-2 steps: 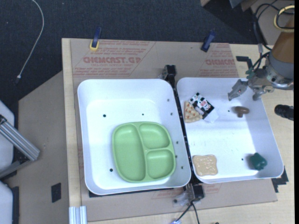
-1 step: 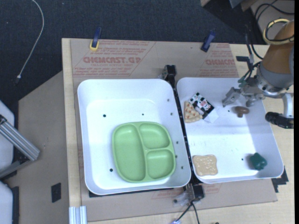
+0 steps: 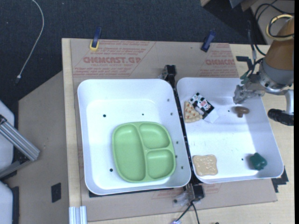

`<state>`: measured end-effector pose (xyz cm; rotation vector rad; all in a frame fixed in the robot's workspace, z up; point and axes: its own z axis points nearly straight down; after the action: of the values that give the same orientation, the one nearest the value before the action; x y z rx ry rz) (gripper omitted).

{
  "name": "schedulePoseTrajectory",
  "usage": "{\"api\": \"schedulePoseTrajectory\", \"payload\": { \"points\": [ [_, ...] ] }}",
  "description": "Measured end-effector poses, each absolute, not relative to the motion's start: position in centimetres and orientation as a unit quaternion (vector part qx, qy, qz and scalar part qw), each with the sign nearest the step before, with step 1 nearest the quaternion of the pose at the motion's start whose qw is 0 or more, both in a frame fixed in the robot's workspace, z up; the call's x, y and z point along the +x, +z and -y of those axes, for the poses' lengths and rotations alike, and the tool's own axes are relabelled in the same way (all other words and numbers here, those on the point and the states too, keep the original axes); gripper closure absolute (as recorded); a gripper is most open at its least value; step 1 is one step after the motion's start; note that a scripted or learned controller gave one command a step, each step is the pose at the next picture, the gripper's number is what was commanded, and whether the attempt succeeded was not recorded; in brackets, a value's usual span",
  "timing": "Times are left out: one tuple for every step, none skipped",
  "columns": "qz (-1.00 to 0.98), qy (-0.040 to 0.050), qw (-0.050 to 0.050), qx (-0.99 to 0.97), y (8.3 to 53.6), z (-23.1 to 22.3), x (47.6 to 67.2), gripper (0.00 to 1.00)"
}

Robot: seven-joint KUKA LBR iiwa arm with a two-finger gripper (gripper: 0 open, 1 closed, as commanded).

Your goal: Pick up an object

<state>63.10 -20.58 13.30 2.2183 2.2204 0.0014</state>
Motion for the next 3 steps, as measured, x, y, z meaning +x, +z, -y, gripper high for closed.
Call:
{"api": "schedulePoseTrajectory", "payload": {
  "points": [
    [-0.707, 0.0015, 0.003, 0.707, 17.7, 20.6, 63.4, 1.0],
    [-0.707, 0.0018, 0.004, 0.707, 23.2, 20.7, 63.6, 1.0],
    [-0.709, 0.0006, -0.001, 0.705, 23.9, 15.3, 62.1, 1.0]
  ]
}}
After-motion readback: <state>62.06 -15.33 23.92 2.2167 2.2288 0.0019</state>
